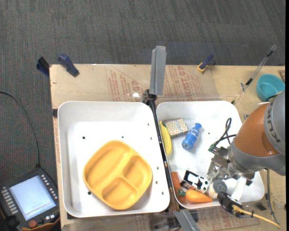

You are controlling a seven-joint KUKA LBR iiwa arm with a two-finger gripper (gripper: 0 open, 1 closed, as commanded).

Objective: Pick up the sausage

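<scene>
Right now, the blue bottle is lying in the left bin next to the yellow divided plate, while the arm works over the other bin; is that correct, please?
Not quite. The blue bottle lies in the right bin, not beside the yellow divided plate, which sits in the left bin. The camera view shows this. The arm does work over the right bin.

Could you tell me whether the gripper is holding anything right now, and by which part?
It cannot be told: the gripper sits low among items in the right bin.
</scene>
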